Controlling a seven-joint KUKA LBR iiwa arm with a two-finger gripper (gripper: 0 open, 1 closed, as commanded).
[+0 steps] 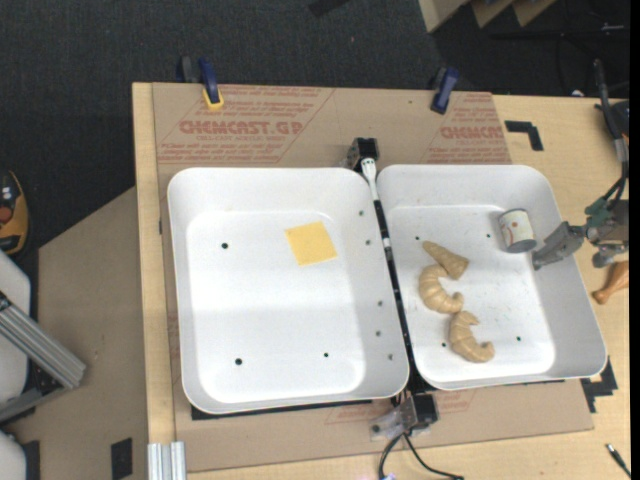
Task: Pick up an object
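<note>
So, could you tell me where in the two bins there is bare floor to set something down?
The left bin is bare all around the yellow square, widest along its near half. The right bin is crowded down its middle by three croissants, with a small can at its far right; bare floor remains along its far edge.

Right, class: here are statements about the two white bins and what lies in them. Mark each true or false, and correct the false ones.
1. The flat yellow square lies in the left white bin. True.
2. Three tan croissant-shaped pastries lie in the right white bin. True.
3. The small white cylinder with a red mark sits in the left bin. False: it is in the right bin, near its far right side.
4. The yellow square touches a pastry. False: they lie in separate bins.
5. Blue clamps grip the board's far edge. True.
</note>
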